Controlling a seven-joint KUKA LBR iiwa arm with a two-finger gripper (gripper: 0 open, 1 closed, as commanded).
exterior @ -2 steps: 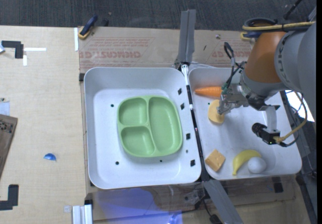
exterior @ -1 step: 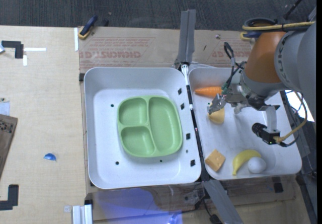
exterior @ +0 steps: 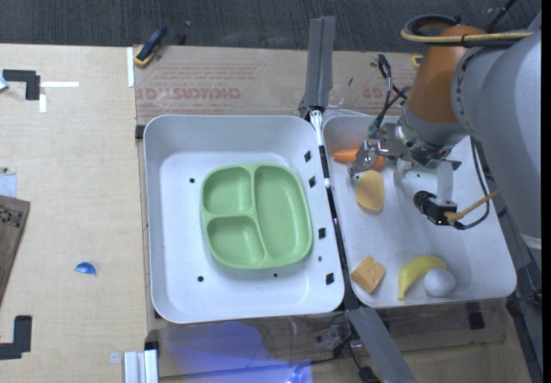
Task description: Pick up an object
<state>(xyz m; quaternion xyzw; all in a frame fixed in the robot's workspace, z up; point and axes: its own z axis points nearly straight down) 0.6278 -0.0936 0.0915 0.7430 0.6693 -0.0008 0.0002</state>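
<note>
The right bin [exterior: 482,244] holds several objects. An orange carrot-like piece [exterior: 343,156] lies at its far left, and a pale yellow rounded object [exterior: 370,192] sits just below it. A tan block [exterior: 368,274], a banana [exterior: 416,274] and a white ball [exterior: 439,283] rest near the front edge. My gripper [exterior: 374,157] hangs low over the bin's far left part, right above the pale yellow object and beside the orange piece. The gripper's body hides whether anything sits between its tips.
The left bin [exterior: 172,226] holds a green divided plate [exterior: 256,216]. A grey divider post [exterior: 320,63] stands at the back between the bins. Cables [exterior: 448,209] from the wrist dangle over the right bin's middle. A small blue item [exterior: 84,268] lies on the bench at left.
</note>
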